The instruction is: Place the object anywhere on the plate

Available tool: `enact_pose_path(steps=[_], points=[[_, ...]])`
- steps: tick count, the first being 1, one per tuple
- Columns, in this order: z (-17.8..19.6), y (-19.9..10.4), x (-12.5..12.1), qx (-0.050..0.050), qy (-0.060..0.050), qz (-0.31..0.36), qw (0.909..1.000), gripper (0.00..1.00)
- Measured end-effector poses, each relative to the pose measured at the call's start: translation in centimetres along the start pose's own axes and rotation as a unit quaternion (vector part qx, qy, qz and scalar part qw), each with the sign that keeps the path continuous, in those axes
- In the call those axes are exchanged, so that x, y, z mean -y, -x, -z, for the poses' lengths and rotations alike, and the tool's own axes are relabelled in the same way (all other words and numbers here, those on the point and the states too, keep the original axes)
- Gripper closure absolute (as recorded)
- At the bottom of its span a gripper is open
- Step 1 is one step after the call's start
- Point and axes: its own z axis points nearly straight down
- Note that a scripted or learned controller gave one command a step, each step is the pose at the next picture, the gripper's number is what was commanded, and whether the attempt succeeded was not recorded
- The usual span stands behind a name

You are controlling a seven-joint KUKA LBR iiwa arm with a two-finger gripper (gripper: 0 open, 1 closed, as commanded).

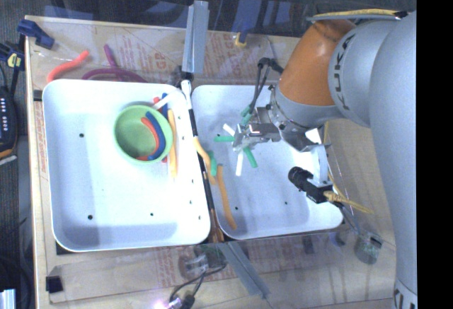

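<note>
2 white bins [71, 223] on a bench [141, 53]; red tubing [67, 66] behind.

Arm: gripper [244, 136] was over right bin [283, 219] | Left bin [92, 187]: green plate [134, 132] held coloured pieces | Right bin: orange stick [224, 198] lay near left wall

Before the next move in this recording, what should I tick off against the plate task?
1. Plate in sight: green plate sits in the left bin. Ok.
2. Room on plate: red and blue pieces already lie on it. Cannot tell.
3. Tool over objects: tool hangs above the right bin, over green and white sticks. Ok.
4. Object held: nothing visible between fingers. Cannot tell.
5. Object on plate: not ok.
</note>
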Motion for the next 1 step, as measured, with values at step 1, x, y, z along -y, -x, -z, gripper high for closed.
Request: enact_pose_path(steps=[1], points=[[0.01, 0.00, 0.00, 0.000, 0.000, 0.000, 1.0000, 0.00]])
